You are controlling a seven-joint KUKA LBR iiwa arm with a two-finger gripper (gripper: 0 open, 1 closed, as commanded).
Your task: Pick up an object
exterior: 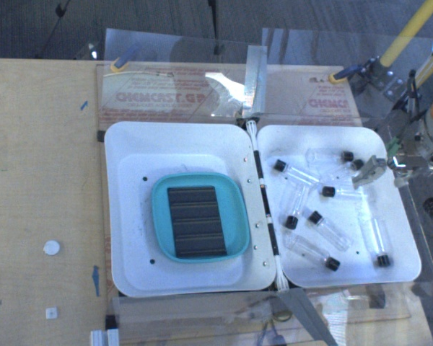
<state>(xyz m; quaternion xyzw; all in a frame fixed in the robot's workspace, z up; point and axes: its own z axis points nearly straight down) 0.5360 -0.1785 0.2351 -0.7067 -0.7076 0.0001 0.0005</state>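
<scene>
Reaching: gripper (366, 170) over right bin (408, 265)
Grip: cannot tell
Vials (312, 252): scattered in right bin
Left bin (123, 193): teal tray (234, 215)

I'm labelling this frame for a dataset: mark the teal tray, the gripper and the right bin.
teal tray (161, 206): camera view, left rim.
gripper (366, 173): camera view, between its fingertips.
right bin (411, 262): camera view, bare right wall.

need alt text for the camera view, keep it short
Overhead slanted view of two shallow white bins side by side: the right bin holds several clear vials with black caps, scattered, with the gripper low over its upper right part. The left bin holds a teal tray with a dark ribbed insert.
</scene>
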